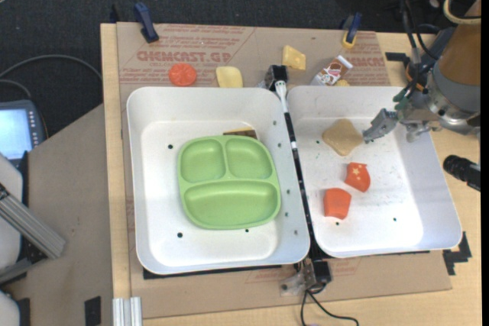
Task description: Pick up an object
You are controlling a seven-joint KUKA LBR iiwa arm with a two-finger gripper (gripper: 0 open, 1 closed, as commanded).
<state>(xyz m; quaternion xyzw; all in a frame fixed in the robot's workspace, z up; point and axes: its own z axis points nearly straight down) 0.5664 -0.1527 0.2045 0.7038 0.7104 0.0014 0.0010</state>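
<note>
1. Tabletop (191, 42): a brown board lying under both bins, bearing red print reading partly "CHEMCAST"; the rest is too faint to read. Two blue clamps (145, 20) are gripping its far edge.

2. Left bin (145, 164): white and shallow, holding a green divided plate (228, 181) with three compartments. A small brown piece (240, 133) is peeking out just behind the plate.

3. Right bin (412, 217): white, sitting edge to edge with the left bin. It is carrying three loose things.

4. Arm (458, 65): grey, reaching in from the right over the right bin's far right corner. The gripper (390, 124) is hanging above the bin floor, just right of the tan piece; whether its fingers are spread or closed cannot be told, and nothing is showing between them.

5. Tan bread-like piece (341, 137): lying in the right bin's far half.

6. Orange-red block (337, 204): standing near the bin's middle front.

7. Red strawberry-like piece (357, 176): resting just beyond that block, apart from it.

8. On the board behind the bins: a red disc (182, 74), two yellow pieces (228, 76), and a small printed packet (331, 72) whose writing is too small to read.
</note>
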